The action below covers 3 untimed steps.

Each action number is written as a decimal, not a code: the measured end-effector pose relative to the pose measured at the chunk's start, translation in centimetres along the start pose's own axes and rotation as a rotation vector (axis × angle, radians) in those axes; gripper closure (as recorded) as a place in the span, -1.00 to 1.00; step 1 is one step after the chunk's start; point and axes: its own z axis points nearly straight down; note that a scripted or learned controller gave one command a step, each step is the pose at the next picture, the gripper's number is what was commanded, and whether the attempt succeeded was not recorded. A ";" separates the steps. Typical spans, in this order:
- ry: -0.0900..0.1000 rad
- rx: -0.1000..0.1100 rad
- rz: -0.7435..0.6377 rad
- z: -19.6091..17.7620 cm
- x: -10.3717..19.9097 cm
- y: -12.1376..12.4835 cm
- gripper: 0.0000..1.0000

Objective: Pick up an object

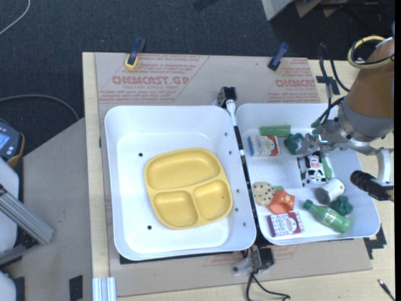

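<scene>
The right bin (369, 221) holds several small items. A green stick (276, 130) and a white carton with a red and blue label (263, 146) lie at its far left. A dark green lump (292, 144) sits right by my gripper (308, 145), which hangs low over the bin's middle under the grey and orange arm (369, 99). Just below the gripper lies a black and white toy (313, 169). A cookie (262, 193), a red piece (283, 200), a red packet (285, 223) and a green bottle (328, 216) lie nearer the front.
The left bin (125, 130) bears a yellow three-compartment tray (187, 185). A white and grey roll (330, 190) and a small green piece (343, 204) lie at the right bin's right side. Clamps (133, 54) hold the board's far edge.
</scene>
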 end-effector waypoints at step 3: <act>0.003 0.006 -0.004 -5.2 10.3 3.3 1.00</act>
